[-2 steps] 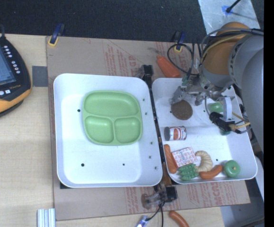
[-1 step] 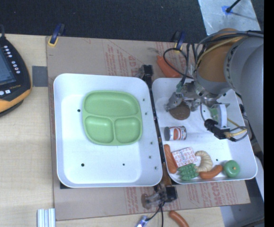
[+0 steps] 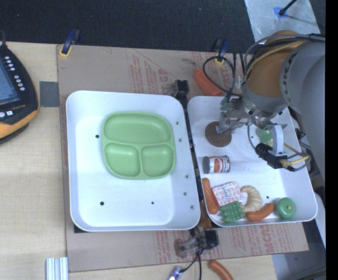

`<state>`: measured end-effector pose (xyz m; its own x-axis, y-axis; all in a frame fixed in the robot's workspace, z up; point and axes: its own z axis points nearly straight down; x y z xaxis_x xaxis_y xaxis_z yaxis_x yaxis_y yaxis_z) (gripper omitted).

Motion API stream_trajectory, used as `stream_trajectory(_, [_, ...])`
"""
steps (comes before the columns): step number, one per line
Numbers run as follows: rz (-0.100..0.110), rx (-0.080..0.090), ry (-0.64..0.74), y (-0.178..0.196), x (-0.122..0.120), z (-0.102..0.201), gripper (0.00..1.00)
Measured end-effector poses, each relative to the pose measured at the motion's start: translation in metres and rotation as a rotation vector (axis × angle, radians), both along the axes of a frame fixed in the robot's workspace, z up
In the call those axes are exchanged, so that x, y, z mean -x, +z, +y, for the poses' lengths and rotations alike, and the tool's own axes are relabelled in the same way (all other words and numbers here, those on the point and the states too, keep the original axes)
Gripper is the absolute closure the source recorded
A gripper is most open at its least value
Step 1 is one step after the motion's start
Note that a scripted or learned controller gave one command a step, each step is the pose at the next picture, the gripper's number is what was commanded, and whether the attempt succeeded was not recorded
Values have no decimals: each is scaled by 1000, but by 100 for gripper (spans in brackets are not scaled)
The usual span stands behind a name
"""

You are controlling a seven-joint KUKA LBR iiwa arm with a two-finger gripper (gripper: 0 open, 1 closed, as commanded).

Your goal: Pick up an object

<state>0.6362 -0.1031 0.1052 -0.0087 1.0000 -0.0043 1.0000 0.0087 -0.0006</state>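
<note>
My gripper (image 3: 229, 120) hangs low over the upper left part of the right bin (image 3: 300, 182), at the end of the grey arm with its orange band. Directly below and slightly left of it lies a flat brown disc (image 3: 216, 135); I cannot see whether they touch. A small can (image 3: 216, 164) lies on its side in front of the disc. Along the bin's front sit a red sausage (image 3: 209, 195), a printed packet (image 3: 227, 192), a green leafy piece (image 3: 233, 213), a beige ring (image 3: 253, 196), an orange sausage (image 3: 259, 213) and a green apple (image 3: 285, 207).
The left bin (image 3: 84, 156) holds a green divided plate (image 3: 138, 143). An orange carrot (image 3: 204, 81) lies outside behind the right bin, and another orange piece (image 3: 221, 269) lies in front. A control pendant (image 3: 2, 95) rests at the far left. A green item (image 3: 265, 136) sits partly under the arm.
</note>
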Motion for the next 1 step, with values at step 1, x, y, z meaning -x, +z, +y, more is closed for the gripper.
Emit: stream_trajectory(1, [0,0,0,0,0,0,0])
